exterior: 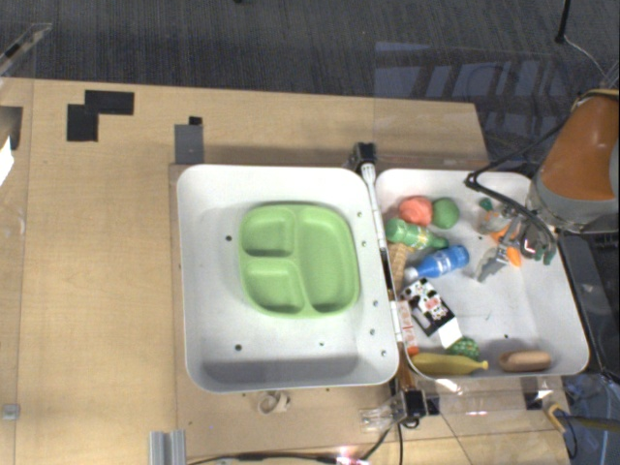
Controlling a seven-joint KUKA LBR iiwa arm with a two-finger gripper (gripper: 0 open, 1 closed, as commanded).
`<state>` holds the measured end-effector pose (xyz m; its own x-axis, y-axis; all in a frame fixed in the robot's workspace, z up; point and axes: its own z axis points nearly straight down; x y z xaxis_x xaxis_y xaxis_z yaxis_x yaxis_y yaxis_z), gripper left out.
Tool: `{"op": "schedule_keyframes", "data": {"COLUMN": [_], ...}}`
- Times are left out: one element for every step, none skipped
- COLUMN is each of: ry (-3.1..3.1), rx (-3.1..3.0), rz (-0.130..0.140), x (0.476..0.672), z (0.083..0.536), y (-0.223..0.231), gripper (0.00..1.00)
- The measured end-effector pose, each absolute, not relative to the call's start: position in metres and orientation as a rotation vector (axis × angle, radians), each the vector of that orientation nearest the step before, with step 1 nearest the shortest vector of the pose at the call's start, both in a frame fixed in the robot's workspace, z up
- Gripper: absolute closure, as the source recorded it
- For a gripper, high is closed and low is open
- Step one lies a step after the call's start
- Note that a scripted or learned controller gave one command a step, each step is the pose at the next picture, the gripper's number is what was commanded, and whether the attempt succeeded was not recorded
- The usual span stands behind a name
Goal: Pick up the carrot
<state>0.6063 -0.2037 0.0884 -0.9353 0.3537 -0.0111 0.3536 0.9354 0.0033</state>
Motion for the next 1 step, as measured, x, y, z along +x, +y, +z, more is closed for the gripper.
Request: {"op": "schedule_keyframes", "data": {"ry": [3.005], "rx": [0.871], "rz": [0.003], "x": [0.606], "z": [0.0885], "y": [-0.2042], "gripper": [0.0]}}
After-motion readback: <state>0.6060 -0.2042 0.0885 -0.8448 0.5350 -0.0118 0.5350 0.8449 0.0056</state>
